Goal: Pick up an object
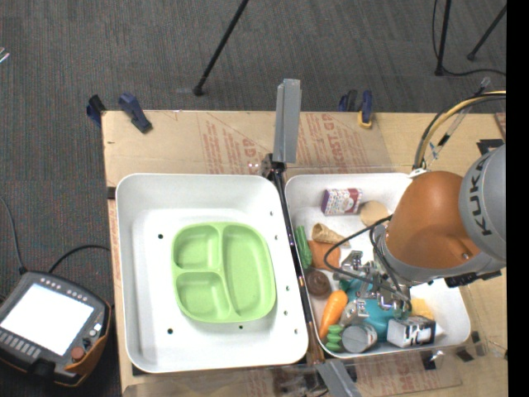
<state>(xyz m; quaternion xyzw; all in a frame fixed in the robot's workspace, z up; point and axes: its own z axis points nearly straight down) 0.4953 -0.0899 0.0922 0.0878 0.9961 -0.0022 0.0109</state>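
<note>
The bench (198,139) was topped with brown cardboard printed in red, and two shallow white bins sat on it side by side. The left bin (132,222) lay against the right bin (388,182), their inner rims meeting along a dark seam from which a grey post (287,121) rose at the far end. Blue clamps (134,111) gripped the bench's far edge beyond the left bin, and another pair (357,103) stood beyond the right bin.

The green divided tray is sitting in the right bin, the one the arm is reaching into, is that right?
Not quite. The camera view shows the green divided tray lying in the left bin. The arm reaches into the right bin, where the gripper is down among the toys.
</note>
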